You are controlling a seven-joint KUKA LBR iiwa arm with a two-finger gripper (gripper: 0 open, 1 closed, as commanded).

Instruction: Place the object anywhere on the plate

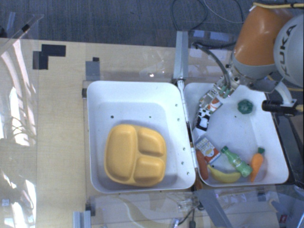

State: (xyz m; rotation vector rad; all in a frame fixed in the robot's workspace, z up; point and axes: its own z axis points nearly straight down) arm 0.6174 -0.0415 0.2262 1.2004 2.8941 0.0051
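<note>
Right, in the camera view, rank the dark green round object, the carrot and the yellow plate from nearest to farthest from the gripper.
1. Dark green round object, just right of the gripper, same bin.
2. Carrot, at the right bin's near right corner.
3. Yellow plate, across the divider in the left bin.

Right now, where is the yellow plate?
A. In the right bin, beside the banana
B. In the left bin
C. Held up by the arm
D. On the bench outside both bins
B: the plate lies flat on the floor of the left bin, while the banana and carrot lie in the right bin.
</note>
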